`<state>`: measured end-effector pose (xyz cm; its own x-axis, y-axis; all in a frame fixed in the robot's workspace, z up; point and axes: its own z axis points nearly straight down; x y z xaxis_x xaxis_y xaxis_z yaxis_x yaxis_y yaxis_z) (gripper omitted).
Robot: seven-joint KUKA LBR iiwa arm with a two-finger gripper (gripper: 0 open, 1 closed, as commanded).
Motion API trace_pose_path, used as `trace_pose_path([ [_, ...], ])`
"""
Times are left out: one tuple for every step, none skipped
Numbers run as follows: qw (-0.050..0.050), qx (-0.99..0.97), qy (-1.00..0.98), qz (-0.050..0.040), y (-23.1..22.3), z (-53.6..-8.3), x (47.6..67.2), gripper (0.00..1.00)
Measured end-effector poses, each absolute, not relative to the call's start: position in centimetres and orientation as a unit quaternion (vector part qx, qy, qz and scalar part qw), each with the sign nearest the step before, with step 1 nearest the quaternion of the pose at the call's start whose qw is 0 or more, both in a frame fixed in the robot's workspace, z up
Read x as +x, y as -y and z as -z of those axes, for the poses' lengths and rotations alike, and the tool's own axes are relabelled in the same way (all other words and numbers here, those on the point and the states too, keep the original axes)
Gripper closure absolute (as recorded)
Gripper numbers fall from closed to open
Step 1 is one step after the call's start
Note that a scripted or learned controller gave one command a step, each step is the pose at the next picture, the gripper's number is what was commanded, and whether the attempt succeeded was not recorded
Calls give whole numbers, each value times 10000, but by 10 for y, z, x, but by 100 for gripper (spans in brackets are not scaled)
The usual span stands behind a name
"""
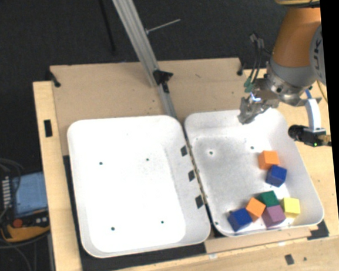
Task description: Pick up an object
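Observation:
Several small blocks lie in the right bin (216,134). An orange block (269,158) and a blue block (276,175) sit by its right wall. Near the front wall are clustered a blue block (240,218), an orange block (256,207), a green block (269,199), a purple block (274,215) and a yellow block (291,205). My gripper (247,114) hangs over the bin's far right corner, well away from every block, with nothing visible between its fingers.
The left bin (78,169) stands beside the right one. A slanted metal pole (144,51) rises from behind the bins. A blue device with cables (27,197) sits off the bench at the left.

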<state>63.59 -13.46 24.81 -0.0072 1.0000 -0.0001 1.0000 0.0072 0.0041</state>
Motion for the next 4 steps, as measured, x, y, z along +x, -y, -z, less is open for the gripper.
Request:
trace_pose_path([
  [1,7047,-7095,-8,84,-256,628,100],
  [-2,7051,-7091,3,33,-241,627,100],
  [2,7056,-7086,-9,-24,-242,631,100],
  [-8,7044,-7098,-9,-73,-249,621,100],
])
